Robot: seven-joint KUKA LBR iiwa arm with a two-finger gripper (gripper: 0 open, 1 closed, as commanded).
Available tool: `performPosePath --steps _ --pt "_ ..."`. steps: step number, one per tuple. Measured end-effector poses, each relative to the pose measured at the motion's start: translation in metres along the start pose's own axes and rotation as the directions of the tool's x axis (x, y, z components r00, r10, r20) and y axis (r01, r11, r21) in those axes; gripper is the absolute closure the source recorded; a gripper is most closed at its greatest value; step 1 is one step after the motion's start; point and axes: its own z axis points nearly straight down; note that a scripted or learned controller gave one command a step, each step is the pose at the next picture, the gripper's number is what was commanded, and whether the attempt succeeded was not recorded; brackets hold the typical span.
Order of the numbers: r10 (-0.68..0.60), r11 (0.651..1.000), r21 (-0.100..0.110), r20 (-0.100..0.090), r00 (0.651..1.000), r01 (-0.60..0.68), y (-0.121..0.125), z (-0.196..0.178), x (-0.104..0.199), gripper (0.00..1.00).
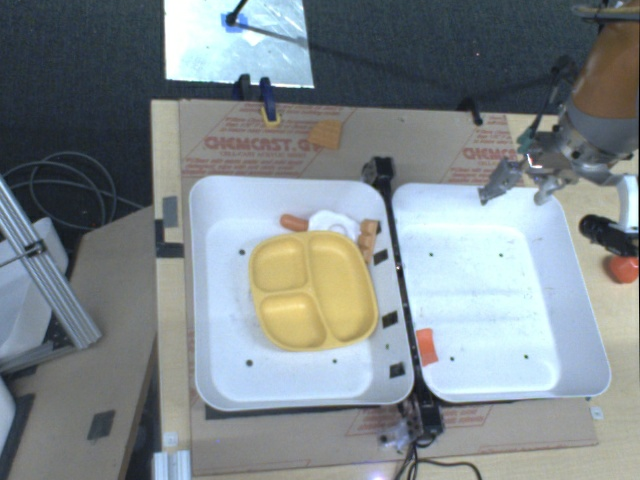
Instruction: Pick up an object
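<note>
Yellow tray [312, 290] over white cup [333, 224], carrot [294, 223]

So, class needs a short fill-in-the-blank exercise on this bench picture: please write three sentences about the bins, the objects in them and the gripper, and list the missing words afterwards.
1. The yellow divided tray lies in the ____ bin as seen by the camera.
2. The small orange block lies in the right bin, near its ____ wall.
3. The gripper hangs over the right bin's ____ edge, holding nothing.

Missing words: left; left; far
</note>
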Motion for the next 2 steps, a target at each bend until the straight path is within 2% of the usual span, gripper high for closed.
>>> performPosePath --steps 1,2 --pt "-0.003 1.000 -0.004 0.000 1.000 0.003 0.001 -0.011 0.000 1.00" --pt "0.004 1.000 -0.019 0.008 1.000 -0.004 -0.017 -0.244 -0.056 1.00"
